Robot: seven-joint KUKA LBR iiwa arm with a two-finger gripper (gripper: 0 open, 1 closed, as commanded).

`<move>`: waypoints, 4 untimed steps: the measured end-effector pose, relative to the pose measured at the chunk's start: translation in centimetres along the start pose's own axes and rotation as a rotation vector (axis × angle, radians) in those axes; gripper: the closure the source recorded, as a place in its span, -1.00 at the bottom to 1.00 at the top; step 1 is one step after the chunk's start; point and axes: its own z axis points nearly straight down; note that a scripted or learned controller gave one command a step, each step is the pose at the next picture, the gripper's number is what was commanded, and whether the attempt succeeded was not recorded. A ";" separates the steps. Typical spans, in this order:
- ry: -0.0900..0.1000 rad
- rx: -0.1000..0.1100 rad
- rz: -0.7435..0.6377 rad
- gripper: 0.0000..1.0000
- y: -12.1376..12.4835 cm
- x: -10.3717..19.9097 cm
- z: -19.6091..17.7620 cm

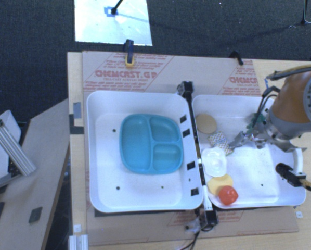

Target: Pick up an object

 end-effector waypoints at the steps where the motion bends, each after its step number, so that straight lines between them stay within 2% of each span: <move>1: -0.003 -0.003 -0.001 1.00 0.1 -0.1 -1.2; 2: 0.000 0.002 -0.005 1.00 0.3 -0.3 -5.5; 4: -0.001 -0.001 -0.007 1.00 1.1 -0.9 -17.3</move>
